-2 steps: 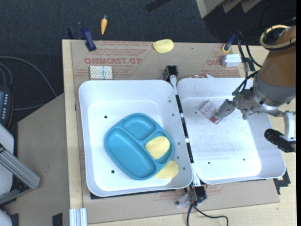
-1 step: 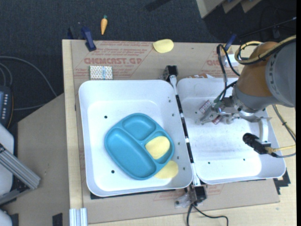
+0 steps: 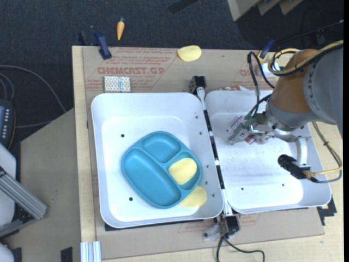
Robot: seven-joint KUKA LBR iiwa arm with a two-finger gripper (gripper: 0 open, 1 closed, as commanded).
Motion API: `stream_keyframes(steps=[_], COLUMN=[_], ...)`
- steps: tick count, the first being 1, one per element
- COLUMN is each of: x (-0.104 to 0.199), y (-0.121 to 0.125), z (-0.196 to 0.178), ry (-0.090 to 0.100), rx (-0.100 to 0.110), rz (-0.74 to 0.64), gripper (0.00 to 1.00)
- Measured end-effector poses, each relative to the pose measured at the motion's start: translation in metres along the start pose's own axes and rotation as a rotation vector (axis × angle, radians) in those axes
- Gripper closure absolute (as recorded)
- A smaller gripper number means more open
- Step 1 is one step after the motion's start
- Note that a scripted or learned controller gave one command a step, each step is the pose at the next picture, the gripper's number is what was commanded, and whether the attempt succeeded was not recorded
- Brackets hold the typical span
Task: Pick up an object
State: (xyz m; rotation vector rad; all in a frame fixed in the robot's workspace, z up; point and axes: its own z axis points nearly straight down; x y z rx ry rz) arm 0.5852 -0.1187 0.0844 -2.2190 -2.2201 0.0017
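Observation:
My gripper (image 3: 238, 131) is low in the right bin (image 3: 262, 195), near its back left part, on the grey arm with the orange band (image 3: 289, 89) that comes in from the right. Something small and reddish (image 3: 250, 138) lies just under the gripper head; I cannot make out whether it is held. In the left bin (image 3: 109, 124) a blue divided plate (image 3: 147, 171) carries a yellow piece (image 3: 183, 170) in its right compartment. A second yellow piece (image 3: 193, 197) lies against the plate's lower right rim.
A black part with a yellow cable (image 3: 293, 167) hangs over the right bin's right side. On the bench behind the bins lie a yellow lump (image 3: 189, 53), a patterned packet (image 3: 117, 83) and a blue clip (image 3: 102, 45). A small orange carrot (image 3: 120, 29) lies on the floor beyond.

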Motion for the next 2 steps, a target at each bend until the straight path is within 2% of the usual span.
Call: stream_keyframes(steps=[1, 2], x=[-0.003, 0.012], y=[0.004, 0.012], z=[0.0, 0.0], ry=[-0.001, -0.001], rx=[-0.004, -0.004], rz=[0.0, 0.0], gripper=[0.0, 0.0])
